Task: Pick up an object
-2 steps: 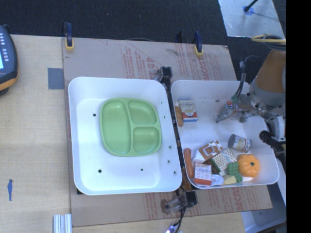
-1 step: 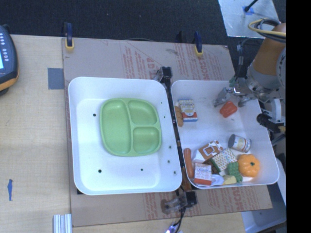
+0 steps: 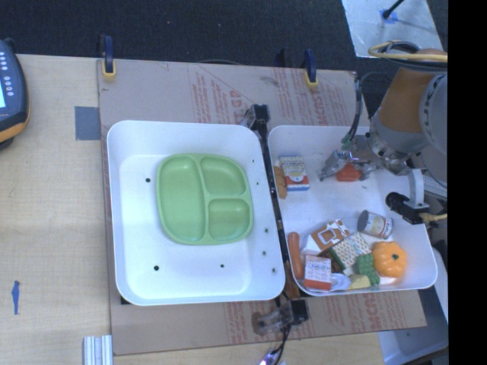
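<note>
My gripper point(image 3: 348, 166) is low in the right bin point(image 3: 426, 280), near its back part, with the arm coming in from the right. Its grey fingers point(image 3: 329, 169) are spread wide, so it is open. A small red-orange object point(image 3: 349, 175) lies on the bin floor between and just below them, not clamped. The other objects in this bin are a small white and red carton point(image 3: 293, 172), a tin can point(image 3: 374, 223), an orange pumpkin point(image 3: 389, 258), a sausage point(image 3: 294, 248) and a heap of small boxes point(image 3: 329, 258) at the front.
The left bin point(image 3: 122, 226) holds a green divided plate point(image 3: 204, 198). A dark divider rail point(image 3: 268, 181) runs between the bins. A yellow and black handset point(image 3: 11, 90) rests at the bench's far left. Blue clamps point(image 3: 109, 55) hold the cardboard at the back.
</note>
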{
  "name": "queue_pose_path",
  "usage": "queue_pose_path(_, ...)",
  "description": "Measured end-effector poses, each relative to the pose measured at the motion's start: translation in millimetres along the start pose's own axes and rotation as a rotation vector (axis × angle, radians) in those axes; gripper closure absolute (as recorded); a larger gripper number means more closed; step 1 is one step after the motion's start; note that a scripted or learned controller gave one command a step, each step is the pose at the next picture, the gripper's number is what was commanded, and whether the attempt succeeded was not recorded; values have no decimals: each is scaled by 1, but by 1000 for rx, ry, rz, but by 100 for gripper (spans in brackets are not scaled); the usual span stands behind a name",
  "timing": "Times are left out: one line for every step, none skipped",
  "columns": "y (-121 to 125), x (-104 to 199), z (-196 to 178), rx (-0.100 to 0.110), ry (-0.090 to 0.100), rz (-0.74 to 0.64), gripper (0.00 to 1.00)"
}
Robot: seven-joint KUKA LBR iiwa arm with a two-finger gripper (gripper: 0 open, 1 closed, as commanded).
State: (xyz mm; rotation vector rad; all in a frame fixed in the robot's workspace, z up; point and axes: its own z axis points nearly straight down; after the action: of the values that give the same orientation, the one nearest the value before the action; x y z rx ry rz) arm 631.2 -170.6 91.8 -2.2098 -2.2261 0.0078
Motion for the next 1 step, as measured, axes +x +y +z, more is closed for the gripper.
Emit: queue_pose_path(1, -2, -11, -1, -2, -1, 100)
